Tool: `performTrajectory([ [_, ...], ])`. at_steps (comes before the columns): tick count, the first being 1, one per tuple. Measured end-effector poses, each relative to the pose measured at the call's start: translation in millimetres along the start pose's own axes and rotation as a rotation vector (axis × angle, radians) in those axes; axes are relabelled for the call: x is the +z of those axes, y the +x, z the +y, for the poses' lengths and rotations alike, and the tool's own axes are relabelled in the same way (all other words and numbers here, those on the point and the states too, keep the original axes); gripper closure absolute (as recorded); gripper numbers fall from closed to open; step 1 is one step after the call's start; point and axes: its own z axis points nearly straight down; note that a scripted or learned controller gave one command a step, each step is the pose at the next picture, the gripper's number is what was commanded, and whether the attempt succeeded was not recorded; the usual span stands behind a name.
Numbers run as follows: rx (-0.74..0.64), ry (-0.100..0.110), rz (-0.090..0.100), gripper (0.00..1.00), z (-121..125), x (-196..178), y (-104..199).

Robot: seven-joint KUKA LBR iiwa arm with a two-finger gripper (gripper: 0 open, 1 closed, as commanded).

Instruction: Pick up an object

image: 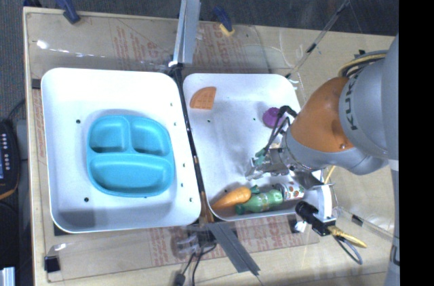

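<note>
A bench seen from above at a slant, with two shallow white bins side by side. The grey arm, with its orange band, reaches in from the right over the right bin. Its gripper hangs low near that bin's front right part, just above a green bottle. The gripper is small and partly hidden by the wrist, so whether it is open or closed cannot be told, and nothing can be seen held in it.

The bottle lies on its side along the bin's front wall, with a white and red label at its right end; the print on it is too small to read. A carrot lies touching the bottle's left end. A purple object sits near the bin's right wall, beside the arm. An orange wedge lies well apart, near the back left corner.

The left bin holds a blue tray with three compartments.

White letters on the arm's grey casing are cut off at the edge and read roughly "KU".
</note>
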Motion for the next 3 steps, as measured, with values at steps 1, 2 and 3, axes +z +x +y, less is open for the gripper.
performTrajectory([
  [1, 0.000, 0.001, 0.000, 0.00, 0, 0, 0],
  [2, 0.003, 0.004, 0.002, 0.00, -1, 11, 32],
  [3, 0.007, 0.007, 0.003, 0.00, 83, 12, 22],
])
